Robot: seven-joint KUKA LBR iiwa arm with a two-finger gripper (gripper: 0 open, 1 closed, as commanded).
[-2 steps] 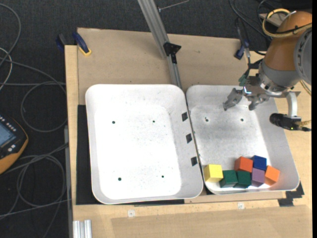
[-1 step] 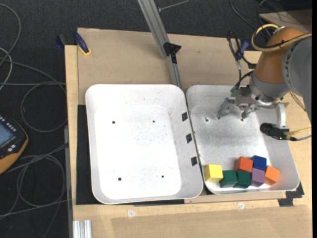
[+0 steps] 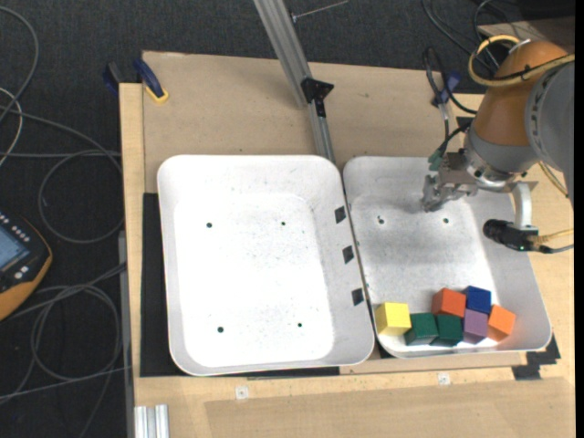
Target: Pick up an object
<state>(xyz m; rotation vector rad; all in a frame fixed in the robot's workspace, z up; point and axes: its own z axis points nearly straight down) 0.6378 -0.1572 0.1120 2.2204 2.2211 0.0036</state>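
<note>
Now gripper (image 3: 436, 196) low over right bin (image 3: 411, 245)

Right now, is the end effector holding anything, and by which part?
Nothing is held. The end effector hangs over the bare far part of the right bin, apart from the blocks clustered at its near edge.

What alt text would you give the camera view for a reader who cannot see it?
The gripper hangs over the far part of the right bin, apart from a cluster of coloured blocks at that bin's near edge. The left bin sits beside it on the bench.
</note>
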